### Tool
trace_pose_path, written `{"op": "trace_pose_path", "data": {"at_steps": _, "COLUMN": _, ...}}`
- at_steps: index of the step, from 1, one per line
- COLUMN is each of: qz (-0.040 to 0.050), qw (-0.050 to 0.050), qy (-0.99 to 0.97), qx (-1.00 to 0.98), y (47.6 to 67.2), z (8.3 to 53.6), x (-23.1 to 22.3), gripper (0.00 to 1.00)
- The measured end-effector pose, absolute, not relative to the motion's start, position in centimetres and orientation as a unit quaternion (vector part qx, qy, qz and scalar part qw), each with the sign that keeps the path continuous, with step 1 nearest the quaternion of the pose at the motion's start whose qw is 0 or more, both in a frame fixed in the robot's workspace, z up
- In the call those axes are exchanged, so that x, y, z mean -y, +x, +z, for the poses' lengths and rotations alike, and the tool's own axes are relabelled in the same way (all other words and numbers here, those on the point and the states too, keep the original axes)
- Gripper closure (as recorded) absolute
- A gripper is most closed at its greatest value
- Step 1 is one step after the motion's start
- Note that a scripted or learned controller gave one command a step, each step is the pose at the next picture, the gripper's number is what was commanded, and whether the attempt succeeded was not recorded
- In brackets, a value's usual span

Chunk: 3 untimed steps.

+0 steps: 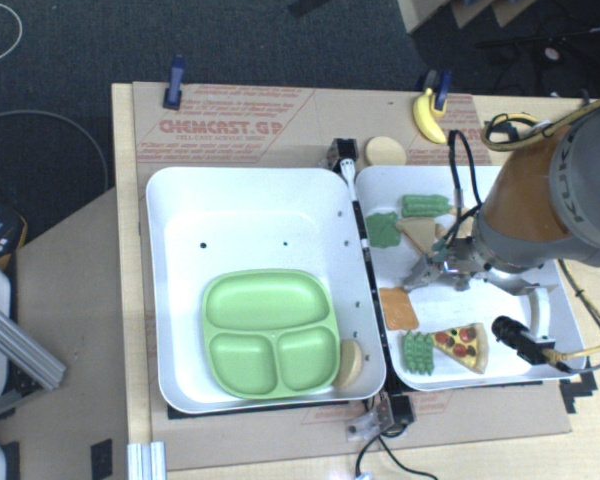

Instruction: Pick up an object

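Right bin (570, 298): toy foods. Pizza slice (462, 345), flat wedge, yellow with red dots, near edge; ridged green piece (417, 352) just left; tan square (398, 309); green pieces (423, 206) far. Gripper (427, 270) low mid-bin; finger opening cannot be told. Left bin (180, 228): green three-compartment tray (270, 330).

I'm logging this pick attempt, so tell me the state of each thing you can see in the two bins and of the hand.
Green divided tray: flat in the left bin, compartments bare.
Tan round piece: at the tray's right edge.
Pizza slice: flat in the right bin.
Orange-brown flat piece: lying by the bin's left wall.
Hand: low over the right bin, grip unclear.
Banana: outside the bins.
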<state>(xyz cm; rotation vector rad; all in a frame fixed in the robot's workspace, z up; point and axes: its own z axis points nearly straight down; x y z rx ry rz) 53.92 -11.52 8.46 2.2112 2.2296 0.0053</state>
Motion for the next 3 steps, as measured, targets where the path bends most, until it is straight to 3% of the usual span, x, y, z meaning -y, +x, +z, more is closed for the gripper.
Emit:
{"op": "trace_pose_path", "data": {"at_steps": 1, "qz": 0.0009, "qw": 0.002, "qy": 0.707, "qx": -0.707, "y": 53.8, "z": 9.5, "x": 12.1, "gripper": 1.0}}
{"op": "trace_pose_path", "data": {"at_steps": 2, "qz": 0.0028, "qw": 0.001, "qy": 0.705, "qx": -0.71, "y": 51.5, "z": 19.0, "x": 4.1, "gripper": 1.0}}
{"op": "trace_pose_path", "data": {"at_steps": 3, "qz": 0.0013, "qw": 0.0, "qy": 0.704, "qx": -0.71, "y": 49.3, "z": 21.2, "x": -3.7, "gripper": 1.0}}
